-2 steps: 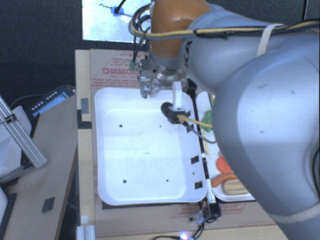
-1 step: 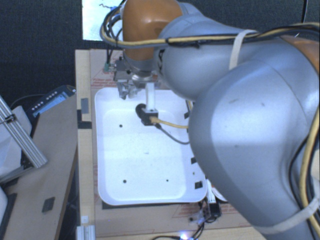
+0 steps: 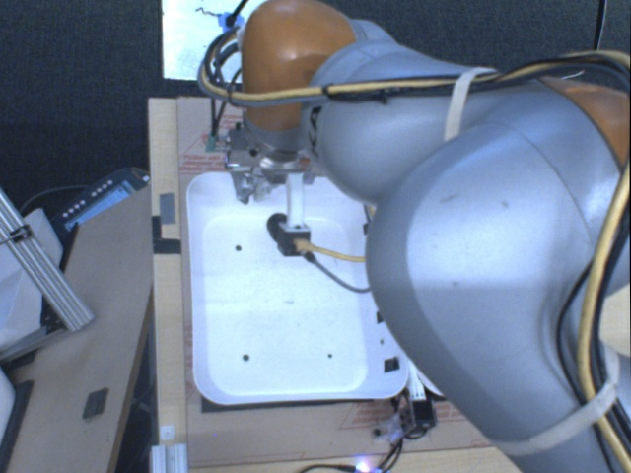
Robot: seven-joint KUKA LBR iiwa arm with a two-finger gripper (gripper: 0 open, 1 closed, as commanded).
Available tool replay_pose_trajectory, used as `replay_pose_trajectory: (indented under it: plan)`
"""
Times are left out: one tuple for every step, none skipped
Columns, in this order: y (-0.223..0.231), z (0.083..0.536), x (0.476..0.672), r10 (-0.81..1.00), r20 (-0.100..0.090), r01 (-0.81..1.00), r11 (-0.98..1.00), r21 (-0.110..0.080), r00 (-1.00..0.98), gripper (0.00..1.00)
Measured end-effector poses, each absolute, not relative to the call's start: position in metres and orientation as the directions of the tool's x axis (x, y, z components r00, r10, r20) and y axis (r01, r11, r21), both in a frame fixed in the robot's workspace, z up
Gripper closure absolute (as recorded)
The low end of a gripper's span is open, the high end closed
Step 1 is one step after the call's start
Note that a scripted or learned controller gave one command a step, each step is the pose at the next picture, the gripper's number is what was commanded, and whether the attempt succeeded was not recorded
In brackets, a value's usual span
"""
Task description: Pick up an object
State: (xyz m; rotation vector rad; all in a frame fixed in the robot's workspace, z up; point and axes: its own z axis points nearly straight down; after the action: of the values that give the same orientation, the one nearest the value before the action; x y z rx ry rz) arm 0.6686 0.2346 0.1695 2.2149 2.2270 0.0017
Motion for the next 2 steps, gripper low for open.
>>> replay_pose_trajectory:
  plan:
    - [0.235,0.153,0.669,1.000,0.000,1.000,0.006,0.001,-0.006,1.00]
    - [0.235,0.126,0.668,1.000,0.000,1.000,0.006,0.000,-0.006,1.00]
